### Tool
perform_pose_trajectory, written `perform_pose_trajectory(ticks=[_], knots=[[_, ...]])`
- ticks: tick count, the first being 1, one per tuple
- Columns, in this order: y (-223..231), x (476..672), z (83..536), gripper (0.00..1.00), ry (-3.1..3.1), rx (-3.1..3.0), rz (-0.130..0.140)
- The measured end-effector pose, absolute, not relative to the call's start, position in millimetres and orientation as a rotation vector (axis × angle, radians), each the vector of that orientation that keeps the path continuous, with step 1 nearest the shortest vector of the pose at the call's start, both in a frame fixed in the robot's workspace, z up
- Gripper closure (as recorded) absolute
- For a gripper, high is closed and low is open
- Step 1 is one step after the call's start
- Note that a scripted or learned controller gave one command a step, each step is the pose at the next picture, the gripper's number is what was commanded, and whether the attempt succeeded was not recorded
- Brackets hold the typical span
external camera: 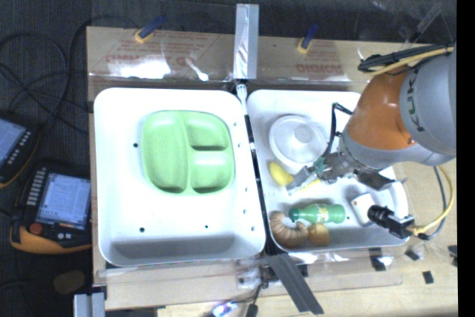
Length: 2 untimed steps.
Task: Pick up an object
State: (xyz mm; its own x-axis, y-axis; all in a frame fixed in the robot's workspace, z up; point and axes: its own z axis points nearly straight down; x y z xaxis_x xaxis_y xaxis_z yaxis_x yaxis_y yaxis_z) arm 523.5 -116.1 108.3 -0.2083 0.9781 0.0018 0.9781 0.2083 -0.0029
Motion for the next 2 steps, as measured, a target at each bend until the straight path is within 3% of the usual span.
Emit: perform_pose_trajectory(ticks=[1, 2], knots=[[-112.2, 589.5, 87.2, 0.0, -2.547, -1.798, 0.02], [-111.9, 584.2, 92.4, 1.0, -2.528, -1.787, 0.03]])
